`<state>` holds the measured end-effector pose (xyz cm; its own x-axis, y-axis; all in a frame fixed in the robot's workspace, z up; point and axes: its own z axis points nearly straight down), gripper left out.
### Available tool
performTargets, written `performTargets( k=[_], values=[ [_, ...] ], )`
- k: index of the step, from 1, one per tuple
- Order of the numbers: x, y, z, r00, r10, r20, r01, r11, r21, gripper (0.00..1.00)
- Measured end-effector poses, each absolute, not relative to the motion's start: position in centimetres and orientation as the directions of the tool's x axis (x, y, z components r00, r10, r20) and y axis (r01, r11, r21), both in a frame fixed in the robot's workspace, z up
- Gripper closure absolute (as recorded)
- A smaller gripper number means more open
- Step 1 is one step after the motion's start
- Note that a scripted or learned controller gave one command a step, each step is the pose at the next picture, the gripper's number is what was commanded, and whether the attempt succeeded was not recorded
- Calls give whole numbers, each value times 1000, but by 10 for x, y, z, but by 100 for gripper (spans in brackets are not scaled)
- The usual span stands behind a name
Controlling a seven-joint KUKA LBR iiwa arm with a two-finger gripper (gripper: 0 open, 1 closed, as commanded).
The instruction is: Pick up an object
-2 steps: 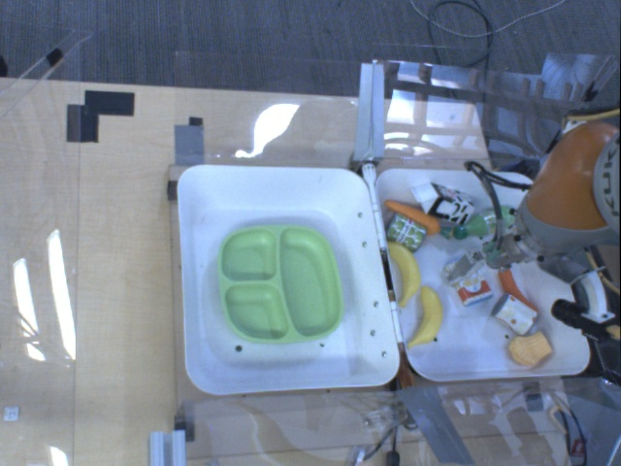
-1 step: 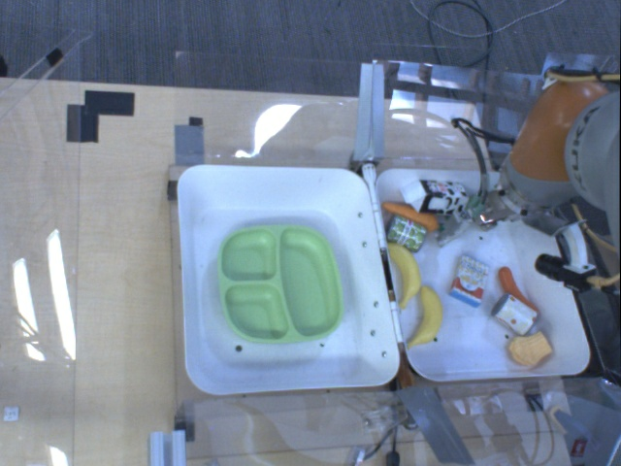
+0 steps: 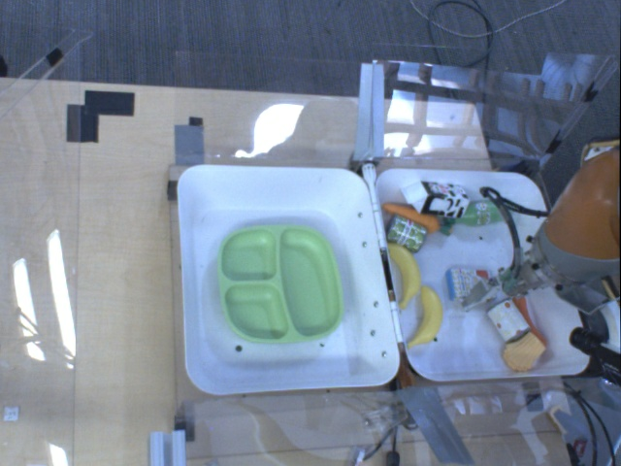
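Yellow bananas (image 3: 415, 299) beside blue packet (image 3: 463, 282)

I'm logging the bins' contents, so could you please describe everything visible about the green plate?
The green plate is a light green, plastic-looking divided tray with rounded corners: two small compartments on the left, one long one on the right. It lies flat and upright, slightly rotated, in the middle of the left bin. It touches nothing but the bin floor.

- A light wooden bench (image 3: 97, 289) is seen from above.
- Two shallow white bins are placed on it side by side: the left bin (image 3: 281, 187) and the right bin (image 3: 466, 362), touching along their inner edges.
- Black marks (image 3: 97, 112) are seen near the far left corner.
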<state>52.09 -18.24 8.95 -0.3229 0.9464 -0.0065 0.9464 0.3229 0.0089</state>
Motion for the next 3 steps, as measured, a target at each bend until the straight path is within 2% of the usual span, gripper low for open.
performTargets(
  k=[1,2,3],
  values=[
    [545,-158,89,-256,967,-6,967,256,12,0],
    [547,-156,101,-259,966,-5,966,259,17,100],
    [528,-80,217,-199,980,-1,980,199,7,100]
  ],
)
